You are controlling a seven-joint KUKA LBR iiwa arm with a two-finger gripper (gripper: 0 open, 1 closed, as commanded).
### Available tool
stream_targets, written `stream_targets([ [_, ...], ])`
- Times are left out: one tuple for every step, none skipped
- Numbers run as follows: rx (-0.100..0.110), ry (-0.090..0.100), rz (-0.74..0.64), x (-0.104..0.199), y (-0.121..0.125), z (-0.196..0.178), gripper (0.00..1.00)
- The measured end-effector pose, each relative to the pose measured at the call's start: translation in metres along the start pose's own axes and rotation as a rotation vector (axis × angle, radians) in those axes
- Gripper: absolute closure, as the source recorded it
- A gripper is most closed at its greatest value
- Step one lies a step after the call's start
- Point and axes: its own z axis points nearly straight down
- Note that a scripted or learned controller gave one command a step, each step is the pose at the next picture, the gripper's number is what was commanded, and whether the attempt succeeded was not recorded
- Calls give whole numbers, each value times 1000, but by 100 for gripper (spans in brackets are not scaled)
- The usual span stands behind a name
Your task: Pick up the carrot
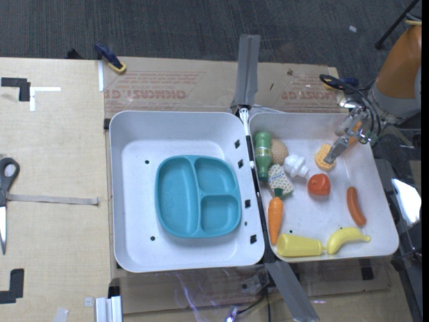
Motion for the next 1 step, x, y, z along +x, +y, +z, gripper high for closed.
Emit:
stream_targets([
  [0,6,527,3,2,26,0],
])
